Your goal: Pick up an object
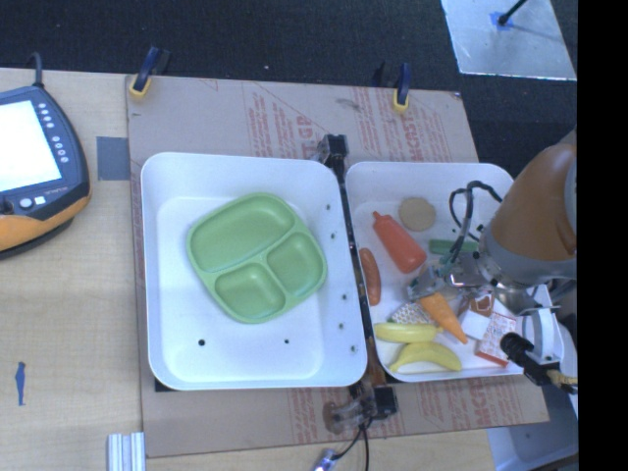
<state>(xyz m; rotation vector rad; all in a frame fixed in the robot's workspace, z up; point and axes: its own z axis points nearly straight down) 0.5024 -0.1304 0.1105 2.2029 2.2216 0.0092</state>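
Glossy tapered orange carrot (444,315) beside metal claw (432,285).

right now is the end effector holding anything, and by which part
It cannot be told. The end effector sits low in the right white bin, right above the orange toy carrot, and its tip is too blurred to read.

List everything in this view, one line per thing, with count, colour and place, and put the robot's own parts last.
bins: 2, white, side by side on the bench
divided plate: 1, green, in the left bin
bottle: 1, orange-red, upper part of the right bin
round disc: 1, tan, right bin, beside the bottle
sausage: 1, reddish-brown, right bin, along its left wall
carrot: 1, orange, middle of the right bin
bananas: 2, yellow, front of the right bin
pendant: 1, grey and orange, far left
clamps: 2, blue and yellow, back edge
gripper: 1, grey, over the right bin
arm: 1, orange band, right
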